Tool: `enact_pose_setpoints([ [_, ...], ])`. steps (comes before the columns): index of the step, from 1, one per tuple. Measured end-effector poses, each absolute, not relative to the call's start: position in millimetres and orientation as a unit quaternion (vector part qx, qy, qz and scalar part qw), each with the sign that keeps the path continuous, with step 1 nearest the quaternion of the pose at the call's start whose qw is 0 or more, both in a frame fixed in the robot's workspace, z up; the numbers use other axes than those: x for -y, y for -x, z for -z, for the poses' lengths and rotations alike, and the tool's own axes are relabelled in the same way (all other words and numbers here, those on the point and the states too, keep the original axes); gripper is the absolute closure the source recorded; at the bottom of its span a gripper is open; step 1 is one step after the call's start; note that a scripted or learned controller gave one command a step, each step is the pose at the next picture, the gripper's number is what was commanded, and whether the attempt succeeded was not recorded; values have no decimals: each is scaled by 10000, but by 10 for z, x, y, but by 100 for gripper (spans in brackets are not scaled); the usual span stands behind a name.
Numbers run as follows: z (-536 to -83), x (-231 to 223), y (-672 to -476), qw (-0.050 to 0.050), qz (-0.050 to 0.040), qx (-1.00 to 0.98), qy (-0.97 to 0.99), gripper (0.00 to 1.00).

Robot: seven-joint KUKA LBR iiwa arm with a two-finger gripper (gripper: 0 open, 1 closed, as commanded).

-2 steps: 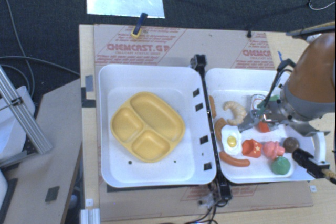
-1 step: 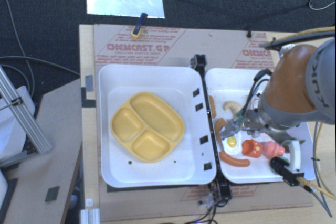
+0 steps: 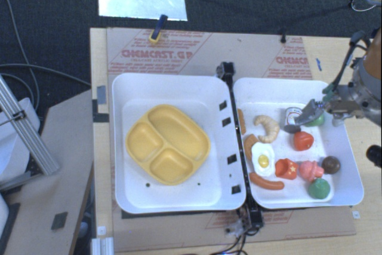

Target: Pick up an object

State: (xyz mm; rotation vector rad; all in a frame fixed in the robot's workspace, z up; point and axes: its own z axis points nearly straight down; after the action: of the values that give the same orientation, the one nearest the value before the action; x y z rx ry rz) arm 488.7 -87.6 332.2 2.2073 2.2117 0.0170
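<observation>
Far to the left of the gripper point(image 3: 303, 116), a yellow divided plate point(image 3: 168, 144) is seen lying flat in the left bin point(image 3: 119, 98). The two bins are joined by a black hinge strip point(image 3: 234, 128) with clips. In the right bin point(image 3: 346, 182), toy foods are laid out. Nearest the divider, an orange strip point(image 3: 241, 120) and a tan piece point(image 3: 249, 146) are noted. A croissant point(image 3: 267, 126) is placed just left of the gripper, with a fried egg point(image 3: 263, 157) below it and a sausage point(image 3: 267, 183) at the near wall. A red pepper point(image 3: 286, 168) is found below the gripper, and a red tomato point(image 3: 303, 140) just beneath it. A grey round item point(image 3: 292, 118) is located at the fingertips, touching or nearly so; a green item point(image 3: 317, 120) is partly hidden behind the fingers. A pink piece point(image 3: 310, 169), a green ball point(image 3: 319, 189) and a brown ball point(image 3: 331, 164) are set lower right. Whether the gripper is spread or closed cannot be determined, and no object is confirmed as held.
</observation>
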Motion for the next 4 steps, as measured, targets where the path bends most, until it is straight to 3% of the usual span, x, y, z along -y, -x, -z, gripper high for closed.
enact_pose_setpoints([
  [1, -2477, 1803, -4841, -5, 29, -7049, -7093, 0],
  [2, -1824, 1683, -4856, -23, 10, -7075, -7067, 0],
  [3, -827, 1414, -4877, 13, -14, -7082, -7060, 0],
  [4, -958, 1431, -4883, 29, -17, -7077, -7065, 100],
])
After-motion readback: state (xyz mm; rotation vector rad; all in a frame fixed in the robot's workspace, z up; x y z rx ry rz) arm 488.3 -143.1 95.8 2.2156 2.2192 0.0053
